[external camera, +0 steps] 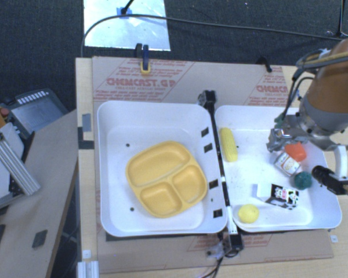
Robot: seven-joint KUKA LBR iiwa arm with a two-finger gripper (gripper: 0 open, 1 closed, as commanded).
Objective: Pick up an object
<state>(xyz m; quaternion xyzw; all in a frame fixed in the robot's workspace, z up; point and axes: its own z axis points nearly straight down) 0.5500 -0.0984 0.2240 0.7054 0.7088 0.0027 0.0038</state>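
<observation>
Arm: my single grey arm [330, 91] reaches in from the right, with its orange band above the wrist, over the right bin [243, 120].
Tool: my gripper [280, 139] hangs low over the right bin's far-right part; from this slant I cannot tell how it is set, and I see nothing in it.
Nearest candidate: an orange-capped bottle [291, 158] lies just beside the tool, toward the near edge and slightly right; its long axis runs roughly from the cap at the far end to the white body at the near end.
Key relation: I judge the coming move to be a short drop and shift toward the near side, since the bottle lies almost under me.
Crowding: a teal ball [303, 180] touches or nearly touches the bottle's near-right side, so a grasp there could catch both.
Right bin count: one corn cob [228, 143], long axis far-to-near along the divider; one lemon [248, 214]; one black-and-white toy [284, 195]; one bottle; one teal ball.
Left bin count: the left bin [113, 213] holds one yellow divided plate [165, 177], well apart from me.
</observation>
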